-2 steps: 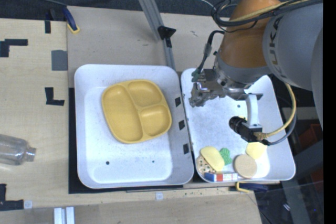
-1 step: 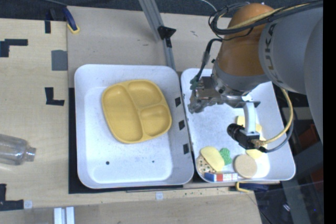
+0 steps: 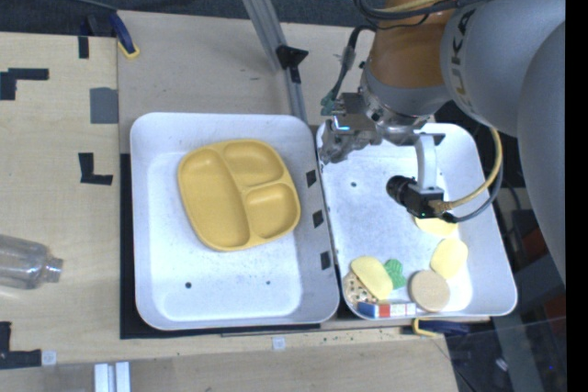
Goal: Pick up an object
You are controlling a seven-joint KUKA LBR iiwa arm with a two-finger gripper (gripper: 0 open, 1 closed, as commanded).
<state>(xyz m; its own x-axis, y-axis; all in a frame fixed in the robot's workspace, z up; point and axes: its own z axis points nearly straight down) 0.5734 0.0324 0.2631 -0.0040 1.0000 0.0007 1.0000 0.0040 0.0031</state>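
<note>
The arm [image 3: 478, 41] comes in from the right of the frame and its orange band sits high at the upper centre. The gripper [image 3: 340, 140] is down at the upper left corner of the right bin [image 3: 491, 289], close to that bin's left wall. From this angle I can't tell whether it is spread or closed, and I can't make out any object in it.

The candidates are down in the lower part of the same bin, well apart from the gripper. There's a pale yellow oval [image 3: 370, 274] with a small green piece [image 3: 395, 270] just beside it. To their right is a round tan disc [image 3: 429, 290], and a pale yellow lump [image 3: 449, 257] touches its upper edge. A small bright yellow piece [image 3: 428, 225] lies a little higher, and a red, white and blue strip [image 3: 388, 310] runs along the bottom wall.

Across in the left bin [image 3: 147, 197], a yellow divided plate [image 3: 241, 195] lies flat in the upper middle with its three compartments facing up.

Out on the bench [image 3: 55, 197], at the far left of the frame, a clear bottle [image 3: 28, 263] lies on its side. A metal rail [image 3: 255, 0] slants down from the top centre toward the gap between the bins.
</note>
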